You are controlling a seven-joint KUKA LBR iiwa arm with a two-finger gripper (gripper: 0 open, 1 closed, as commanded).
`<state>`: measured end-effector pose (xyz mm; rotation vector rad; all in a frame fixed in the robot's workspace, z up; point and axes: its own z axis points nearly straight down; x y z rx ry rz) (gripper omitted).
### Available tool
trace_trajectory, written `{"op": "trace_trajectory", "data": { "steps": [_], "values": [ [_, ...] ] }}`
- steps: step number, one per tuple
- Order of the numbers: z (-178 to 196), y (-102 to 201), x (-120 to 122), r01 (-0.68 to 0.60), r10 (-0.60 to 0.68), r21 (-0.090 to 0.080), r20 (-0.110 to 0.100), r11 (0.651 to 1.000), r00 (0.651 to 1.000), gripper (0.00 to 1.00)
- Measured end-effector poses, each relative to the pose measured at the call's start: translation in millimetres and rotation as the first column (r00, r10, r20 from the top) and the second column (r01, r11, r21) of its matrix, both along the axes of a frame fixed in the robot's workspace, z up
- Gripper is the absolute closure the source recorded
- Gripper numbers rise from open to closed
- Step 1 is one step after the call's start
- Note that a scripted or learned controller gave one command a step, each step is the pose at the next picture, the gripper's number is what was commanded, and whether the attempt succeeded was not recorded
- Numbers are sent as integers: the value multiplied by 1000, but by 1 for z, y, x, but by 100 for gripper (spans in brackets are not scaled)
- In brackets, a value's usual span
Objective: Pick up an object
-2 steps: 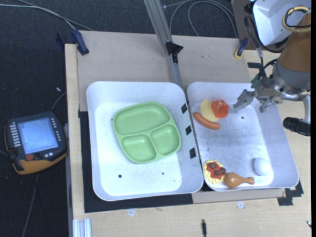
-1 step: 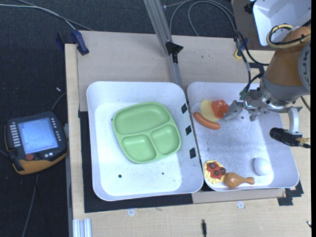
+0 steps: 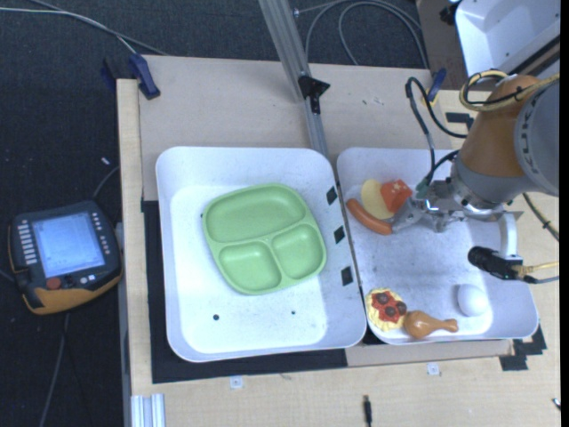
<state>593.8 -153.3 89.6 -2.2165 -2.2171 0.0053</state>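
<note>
The right bin (image 3: 427, 265) holds several toy foods. An orange sausage (image 3: 369, 218), a pale yellow slice (image 3: 374, 199) and a red piece (image 3: 396, 191) lie together at its far left. A pizza slice (image 3: 385, 307) and a brown drumstick (image 3: 430, 325) rest at the near left corner, with a white egg (image 3: 471, 300) to their right. My gripper (image 3: 416, 213) reaches in from the right, low over the bin, its tip just right of the red piece and the sausage. Nothing shows between it and them.
In the left bin (image 3: 178, 238) lies a green divided plate (image 3: 264, 237). A metal pole (image 3: 298, 60) slants down to the gap between the bins. Black cables (image 3: 427, 123) and a black connector (image 3: 491, 261) hang near the wrist. A teach pendant (image 3: 62, 252) sits off the bench at left.
</note>
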Motion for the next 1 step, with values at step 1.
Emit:
{"op": "trace_trajectory", "data": {
  "steps": [1],
  "values": [
    [15,0,3,0,0,-1,9,1000,1000,100]
  ]
}}
